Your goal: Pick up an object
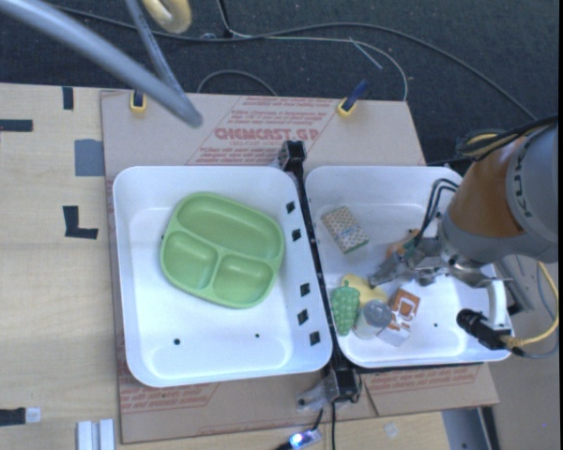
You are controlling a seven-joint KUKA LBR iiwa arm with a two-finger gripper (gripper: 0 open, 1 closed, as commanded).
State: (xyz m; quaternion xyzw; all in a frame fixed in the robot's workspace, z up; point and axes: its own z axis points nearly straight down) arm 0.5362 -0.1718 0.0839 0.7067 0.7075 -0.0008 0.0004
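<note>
My gripper (391, 271) reaches down into the right bin (432, 181) from the right, low over the pile of small things there. Just left of its tip lies a yellow object (357, 285). Below it sit a green knobbly toy (344, 306), a grey round cap-like piece (376, 316) and an orange-and-white carton (404, 309). A small orange item (398, 249) shows just above the gripper. A patterned tan box (344, 228) lies apart, toward the bin's upper left. Nothing is visibly held.
The left bin (131, 251) holds a green divided plate (223, 248). A black divider (302, 242) runs between the bins. The arm's orange band and grey body (497, 204) overhang the right bin's right side.
</note>
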